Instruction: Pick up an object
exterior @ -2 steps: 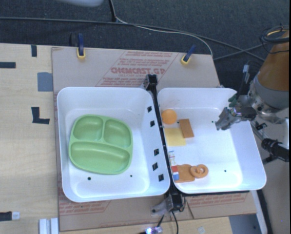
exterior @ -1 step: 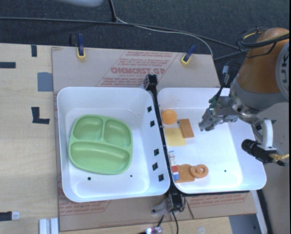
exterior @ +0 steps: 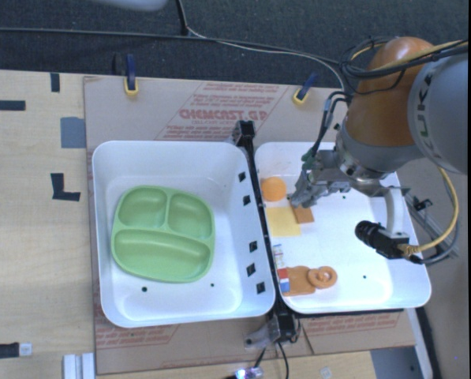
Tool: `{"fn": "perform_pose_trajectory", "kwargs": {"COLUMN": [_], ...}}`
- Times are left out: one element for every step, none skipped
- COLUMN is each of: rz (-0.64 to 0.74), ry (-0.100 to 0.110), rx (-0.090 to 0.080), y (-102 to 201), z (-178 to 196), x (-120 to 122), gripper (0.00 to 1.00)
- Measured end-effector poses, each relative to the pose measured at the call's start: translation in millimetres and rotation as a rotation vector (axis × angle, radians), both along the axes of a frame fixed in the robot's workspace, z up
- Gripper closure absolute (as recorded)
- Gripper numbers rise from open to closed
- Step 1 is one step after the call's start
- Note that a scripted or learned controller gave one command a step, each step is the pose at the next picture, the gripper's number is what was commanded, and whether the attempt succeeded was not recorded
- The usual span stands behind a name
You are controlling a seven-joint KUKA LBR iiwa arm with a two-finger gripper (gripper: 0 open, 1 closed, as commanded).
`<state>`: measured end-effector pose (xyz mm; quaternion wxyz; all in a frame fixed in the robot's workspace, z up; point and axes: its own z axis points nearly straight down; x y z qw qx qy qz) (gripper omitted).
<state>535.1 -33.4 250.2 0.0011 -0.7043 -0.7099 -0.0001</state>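
— Tool (exterior: pixel 308 198) first: where is it?
— Low in the right shallow white plastic bin (exterior: pixel 377 294), its tip at a small flat brown block (exterior: pixel 301 214); whether it's spread or pinching, I cannot tell.
— What lies around it?
— A smooth orange ball (exterior: pixel 273 189) just left, a flat pale-yellow square (exterior: pixel 282 222) touching the block's left edge, and an orange peg-like toy (exterior: pixel 308 279) well below, long axis running left-right.
— And the left bin (exterior: pixel 109 160)?
— A glossy green divided plate (exterior: pixel 163 234).

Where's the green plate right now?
The green plate lies in the left bin of the camera view, across the divider from the yellow block.
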Motion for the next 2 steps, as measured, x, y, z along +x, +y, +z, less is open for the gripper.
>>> {"fn": "perform_pose_trajectory", "kwargs": {"rz": [0.0,-0.003], "ry": [0.001,0.001], "rx": [0.0,-0.002], "y": [60.3,102.8], "z": [-0.2,-9.9], "x": [1.4,5.4], "gripper": [1.0,1.0]}}
